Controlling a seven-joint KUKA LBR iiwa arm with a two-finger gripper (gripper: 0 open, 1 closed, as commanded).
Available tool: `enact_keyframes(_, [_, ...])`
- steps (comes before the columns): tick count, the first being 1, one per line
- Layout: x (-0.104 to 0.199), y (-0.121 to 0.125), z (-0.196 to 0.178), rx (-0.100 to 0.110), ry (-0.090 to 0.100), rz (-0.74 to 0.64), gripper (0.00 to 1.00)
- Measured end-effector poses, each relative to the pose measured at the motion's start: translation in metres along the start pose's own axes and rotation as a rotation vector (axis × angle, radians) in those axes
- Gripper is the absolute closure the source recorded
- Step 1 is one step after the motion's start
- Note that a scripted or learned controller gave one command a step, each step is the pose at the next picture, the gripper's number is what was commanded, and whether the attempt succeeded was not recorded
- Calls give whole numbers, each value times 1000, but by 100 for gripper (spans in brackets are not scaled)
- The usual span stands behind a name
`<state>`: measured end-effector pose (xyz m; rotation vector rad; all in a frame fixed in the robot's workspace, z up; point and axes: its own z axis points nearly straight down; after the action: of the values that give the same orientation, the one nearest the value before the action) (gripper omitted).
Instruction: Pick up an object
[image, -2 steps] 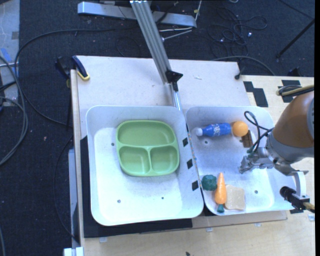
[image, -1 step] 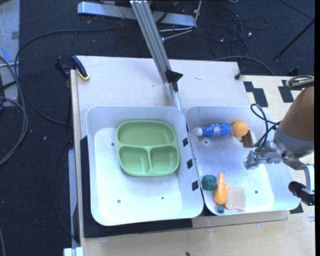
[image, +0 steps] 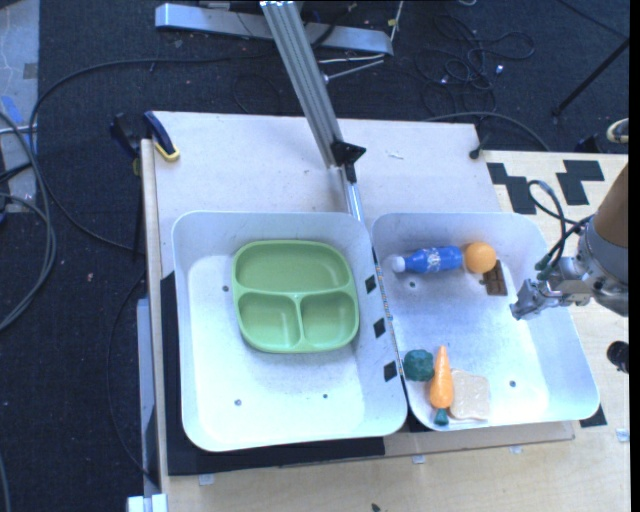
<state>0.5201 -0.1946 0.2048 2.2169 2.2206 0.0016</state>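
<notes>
The left bin (image: 200, 400) holds a green divided plate (image: 297, 296), lying flat in its upper half. In the right bin (image: 560, 370), a blue bottle (image: 428, 261) lies on its side near the far wall, with an orange ball (image: 480, 257) touching its right end and a small brown block (image: 494, 281) just below the ball. At the near edge sit a teal lump (image: 419, 364), a toy carrot (image: 441, 379) and a pale slice, perhaps toy bread (image: 471, 394), close together. The gripper (image: 527, 303) hangs over the bin's right side, apart from every object and holding nothing; whether its fingers are spread or closed I cannot tell.
</notes>
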Motion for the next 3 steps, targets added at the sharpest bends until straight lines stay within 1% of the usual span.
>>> enact_keyframes(1, [0,1,-32,0,0,-1,100])
enact_keyframes(2, [46,-3,-39,3,3,-4,100])
enact_keyframes(3, [102,-5,-26,5,3,-5,100])
